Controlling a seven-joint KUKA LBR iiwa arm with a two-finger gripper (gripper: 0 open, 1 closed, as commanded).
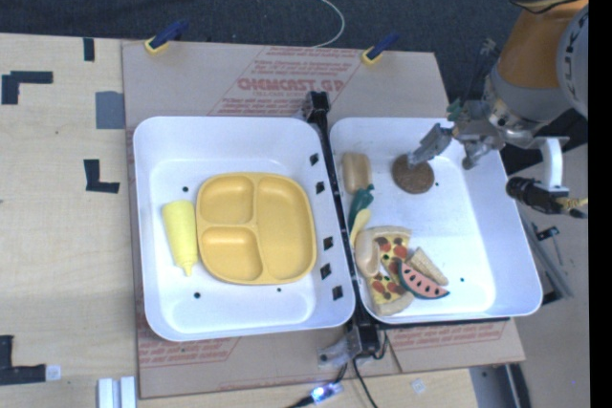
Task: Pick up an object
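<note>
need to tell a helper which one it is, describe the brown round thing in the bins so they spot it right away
Look at the right-hand white bin, at its far end. The brown disc lies flat there, just under the gripper. It is the one round, dark brown piece; the tan bread-like piece to its left is longer and paler.

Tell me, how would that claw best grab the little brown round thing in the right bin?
Probably from straight above, with the fingers pinching across the brown disc's rim. It looks flat and round, lying on the right bin's floor with bare white around it, so any direction across works. The gripper hangs just beside it.
</note>
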